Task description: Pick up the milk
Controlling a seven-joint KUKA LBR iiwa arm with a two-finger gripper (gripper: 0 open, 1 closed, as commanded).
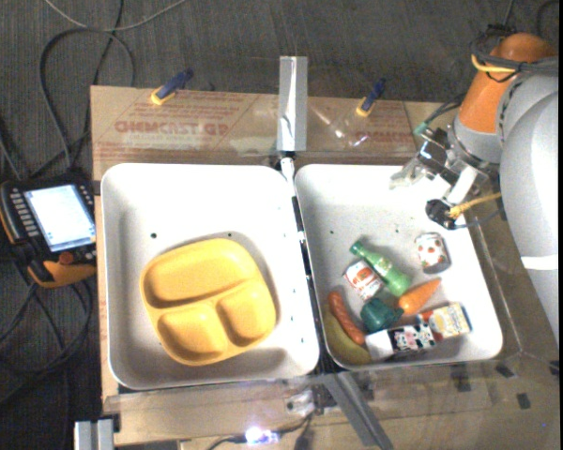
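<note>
The milk (405, 338) is a small white carton with black cow patches. It lies on its side near the front edge of the right bin (357, 187), between a yellow banana and an orange-and-white carton (449, 322). My gripper (420, 195) hangs over the bin's far right corner, well behind the milk, at the end of the grey arm with the orange band (489, 93). Its fingers stand apart with nothing between them, so it is open.
Around the milk lie a green bottle (382, 264), a red-and-white can (360, 277), a carrot (418, 296), a teal item (379, 313), a red sausage (346, 318), a banana (345, 342) and a small spotted cup (431, 250). The left bin holds a yellow divided plate (209, 297).
</note>
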